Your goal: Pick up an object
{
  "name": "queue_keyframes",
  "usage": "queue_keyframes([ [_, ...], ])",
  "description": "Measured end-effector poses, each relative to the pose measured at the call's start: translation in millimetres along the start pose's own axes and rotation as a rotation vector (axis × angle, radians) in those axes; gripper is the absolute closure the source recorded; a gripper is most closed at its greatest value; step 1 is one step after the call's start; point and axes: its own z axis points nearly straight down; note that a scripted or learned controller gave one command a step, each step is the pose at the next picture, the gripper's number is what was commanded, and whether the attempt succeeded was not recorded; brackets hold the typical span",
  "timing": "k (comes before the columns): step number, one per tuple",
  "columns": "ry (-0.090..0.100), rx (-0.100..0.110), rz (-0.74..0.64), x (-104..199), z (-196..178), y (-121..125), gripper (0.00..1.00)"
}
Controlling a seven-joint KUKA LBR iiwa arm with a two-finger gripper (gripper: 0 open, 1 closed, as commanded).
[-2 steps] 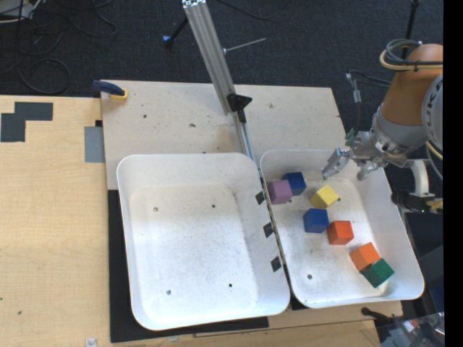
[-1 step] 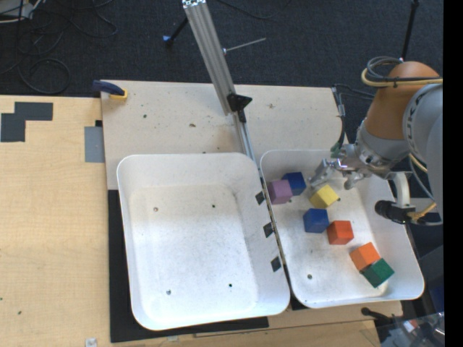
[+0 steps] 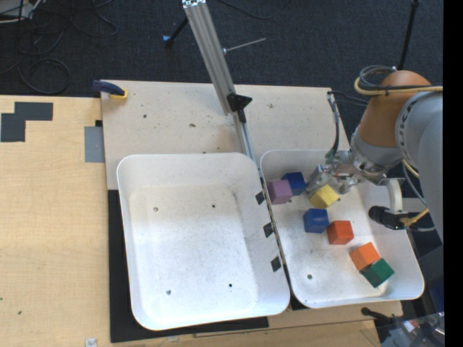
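The right white bin (image 3: 405, 284) holds several small blocks. A purple block (image 3: 280, 191) and a blue block (image 3: 294, 182) lie at its far left. A yellow block (image 3: 324, 196) sits tilted near the middle, with a second blue block (image 3: 315, 220) and a red block (image 3: 340, 232) just in front of it. An orange block (image 3: 364, 254) and a green block (image 3: 377, 272) rest near the front right. My gripper (image 3: 333, 178) hangs low over the bin, right above the yellow block and touching or nearly touching its top.
The left white bin (image 3: 145, 172) stands beside the right one, with black clips (image 3: 266, 228) along their shared wall. A slanted aluminium rail (image 3: 214, 56) rises behind the bins. The grey arm (image 3: 405, 129) and its cables (image 3: 394, 219) overhang the right bin's right side.
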Motion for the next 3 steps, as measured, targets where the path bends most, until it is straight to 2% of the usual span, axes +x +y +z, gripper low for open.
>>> queue_keyframes([
  [1,0.0,-0.001,-0.001,-0.1,-11.5,0.6,1.0],
  [3,-0.002,-0.009,0.001,2.8,-127.6,1.2,1.0],
])
